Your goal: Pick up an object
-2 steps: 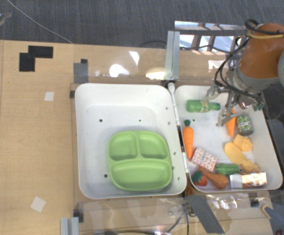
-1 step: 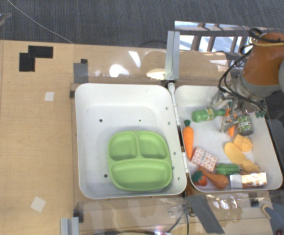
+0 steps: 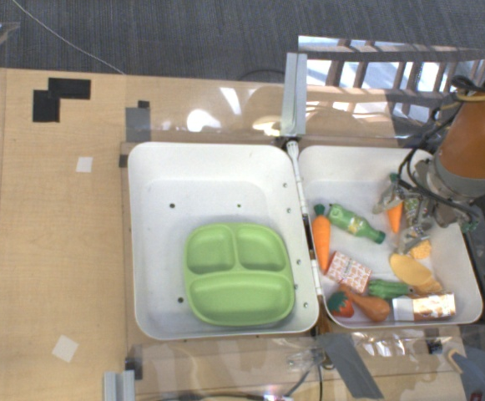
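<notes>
The right bin holds several toy foods. A green bottle lies near its middle and a carrot runs along its left wall. My gripper is low over the bin's right side, under the orange wrist band. A small orange piece sits right at the gripper's left side; whether it is held is unclear. Just below the gripper lie a yellow wedge and a yellow oval piece.
A red-and-white box, a green vegetable, a brown-orange piece, a red fruit and a white tube crowd the right bin's front. The left bin holds a green divided plate. A metal frame stands behind the bins.
</notes>
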Motion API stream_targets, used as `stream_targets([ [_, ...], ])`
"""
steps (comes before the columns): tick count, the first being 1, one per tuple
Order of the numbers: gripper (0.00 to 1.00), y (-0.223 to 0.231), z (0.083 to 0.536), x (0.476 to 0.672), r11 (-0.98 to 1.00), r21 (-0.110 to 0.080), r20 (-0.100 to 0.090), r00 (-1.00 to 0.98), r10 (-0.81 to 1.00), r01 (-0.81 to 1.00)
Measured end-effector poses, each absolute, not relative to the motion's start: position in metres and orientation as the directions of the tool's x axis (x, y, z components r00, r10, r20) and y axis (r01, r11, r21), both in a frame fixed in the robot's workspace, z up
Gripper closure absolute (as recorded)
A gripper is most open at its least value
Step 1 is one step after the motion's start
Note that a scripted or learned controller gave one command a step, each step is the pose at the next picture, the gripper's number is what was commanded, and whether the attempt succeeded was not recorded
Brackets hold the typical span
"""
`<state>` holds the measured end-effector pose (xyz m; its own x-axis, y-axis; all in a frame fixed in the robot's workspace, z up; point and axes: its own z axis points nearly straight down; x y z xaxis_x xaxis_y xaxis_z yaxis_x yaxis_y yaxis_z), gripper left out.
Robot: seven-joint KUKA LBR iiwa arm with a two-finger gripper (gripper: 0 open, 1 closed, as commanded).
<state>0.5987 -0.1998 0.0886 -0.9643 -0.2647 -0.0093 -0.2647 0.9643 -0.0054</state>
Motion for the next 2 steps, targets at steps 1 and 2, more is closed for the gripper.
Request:
stream_targets([
  [1, 1.0, -0.196, 0.105, 0.605, 0.962, -0.011, -0.026, -0.962, -0.273, -0.273],
  [2, 1.0, -0.177, 0.092, 0.533, 0.998, -0.003, -0.021, -0.998, 0.063, 0.063],
])
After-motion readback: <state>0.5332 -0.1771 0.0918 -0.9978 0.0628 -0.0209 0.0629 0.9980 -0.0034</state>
